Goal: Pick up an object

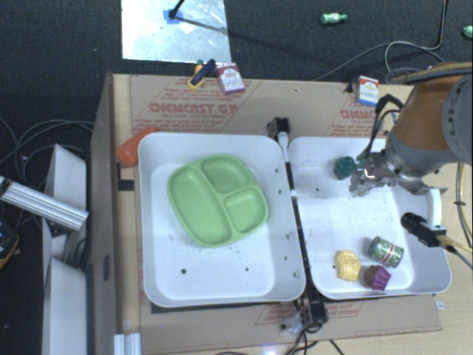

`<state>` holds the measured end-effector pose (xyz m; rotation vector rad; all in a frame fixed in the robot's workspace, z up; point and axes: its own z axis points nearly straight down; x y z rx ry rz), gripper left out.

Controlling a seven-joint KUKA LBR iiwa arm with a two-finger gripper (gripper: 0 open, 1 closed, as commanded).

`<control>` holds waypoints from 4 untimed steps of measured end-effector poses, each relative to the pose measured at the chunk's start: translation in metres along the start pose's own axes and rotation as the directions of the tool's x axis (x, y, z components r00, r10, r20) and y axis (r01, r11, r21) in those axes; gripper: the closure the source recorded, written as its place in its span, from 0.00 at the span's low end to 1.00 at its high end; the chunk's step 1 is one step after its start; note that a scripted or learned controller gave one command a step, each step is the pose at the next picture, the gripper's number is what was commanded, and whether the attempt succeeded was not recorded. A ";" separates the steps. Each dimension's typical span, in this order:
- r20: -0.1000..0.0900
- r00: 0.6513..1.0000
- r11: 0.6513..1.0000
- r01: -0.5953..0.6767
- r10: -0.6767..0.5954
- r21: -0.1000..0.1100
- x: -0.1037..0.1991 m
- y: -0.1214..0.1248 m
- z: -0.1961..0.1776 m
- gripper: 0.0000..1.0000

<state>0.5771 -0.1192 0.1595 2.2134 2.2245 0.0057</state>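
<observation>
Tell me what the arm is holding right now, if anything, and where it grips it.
It cannot be told. The tool sits right beside the teal object in the right bin, but the view does not show a grip on it.

Foil sheet (175, 19) on dark floor, green bottle (333, 18), orange block (129, 148) beside bench

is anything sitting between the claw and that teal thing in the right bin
Nothing visible does. The claw hangs beside the teal object near the right bin's far edge, bare white floor around it. The can lies nearer the front.
</observation>
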 end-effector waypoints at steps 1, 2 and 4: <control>0.000 1.000 1.000 -0.002 0.002 0.003 -0.001 -0.001 0.001 0.00; 0.001 1.000 1.000 -0.004 0.004 0.004 -0.055 0.041 0.076 0.00; 0.003 1.000 1.000 0.004 -0.004 -0.005 -0.023 0.094 0.062 1.00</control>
